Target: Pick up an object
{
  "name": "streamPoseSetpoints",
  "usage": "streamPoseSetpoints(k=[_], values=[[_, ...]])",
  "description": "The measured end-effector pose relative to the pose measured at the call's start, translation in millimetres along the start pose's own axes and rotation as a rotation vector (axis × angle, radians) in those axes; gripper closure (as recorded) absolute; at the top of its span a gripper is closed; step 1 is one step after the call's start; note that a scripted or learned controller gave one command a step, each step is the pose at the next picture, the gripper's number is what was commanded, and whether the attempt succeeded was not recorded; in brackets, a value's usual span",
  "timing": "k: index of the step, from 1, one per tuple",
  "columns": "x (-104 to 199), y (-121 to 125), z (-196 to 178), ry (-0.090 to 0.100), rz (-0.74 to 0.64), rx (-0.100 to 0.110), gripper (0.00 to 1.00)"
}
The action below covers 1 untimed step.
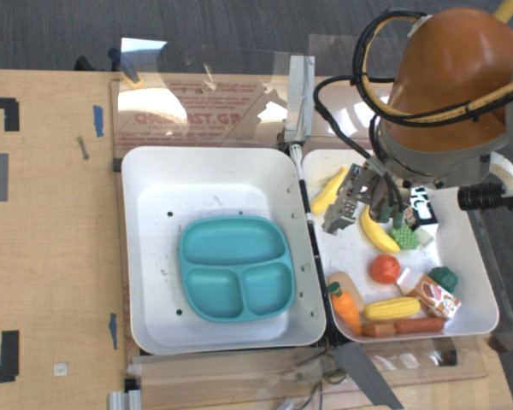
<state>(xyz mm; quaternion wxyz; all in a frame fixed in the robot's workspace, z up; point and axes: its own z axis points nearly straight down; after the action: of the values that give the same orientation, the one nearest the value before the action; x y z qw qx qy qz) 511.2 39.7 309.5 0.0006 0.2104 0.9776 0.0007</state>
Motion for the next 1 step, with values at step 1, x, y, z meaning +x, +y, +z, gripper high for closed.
streamPoseSetpoints(k=[1], values=[[-0.6,-48.6,30.6,0.001,-0.627,0.001,1.00]])
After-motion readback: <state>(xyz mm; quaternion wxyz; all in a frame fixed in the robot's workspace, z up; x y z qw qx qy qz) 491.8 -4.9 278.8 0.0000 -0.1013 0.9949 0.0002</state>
